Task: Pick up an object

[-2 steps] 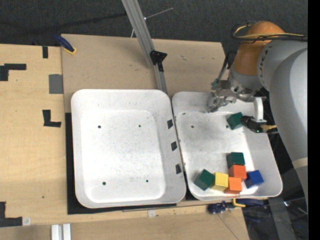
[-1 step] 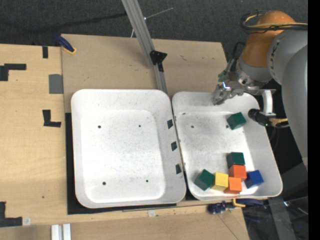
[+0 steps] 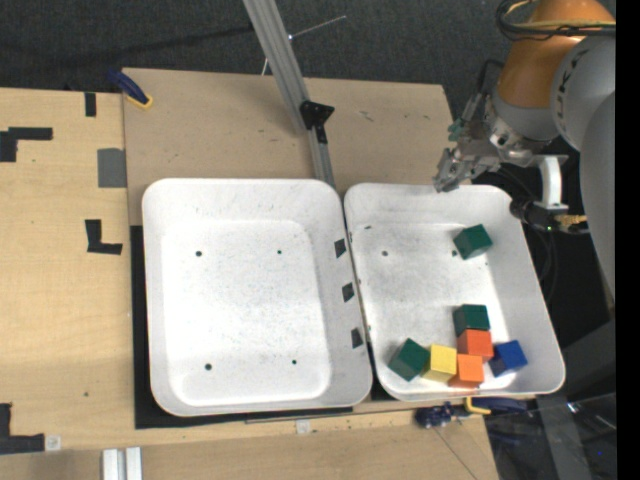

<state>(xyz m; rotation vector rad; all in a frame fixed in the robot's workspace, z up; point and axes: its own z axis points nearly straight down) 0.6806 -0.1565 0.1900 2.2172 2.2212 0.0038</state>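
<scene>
Gripper (image 3: 447,178) poised over right white bin (image 3: 420,200) far edge; claw state cannot be told. Small dark-green cube (image 3: 472,240), isolated near far right corner, judged light, rigid; opposite flat faces suggested for hold.

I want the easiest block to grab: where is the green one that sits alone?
The lone green block lies in the right bin, near its far right corner, apart from the cluster of blocks at the near edge, below the gripper.

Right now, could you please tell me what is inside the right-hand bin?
The right-hand bin holds seven blocks: one green block alone, six clustered at its near edge. The cluster may hide more beneath.
</scene>
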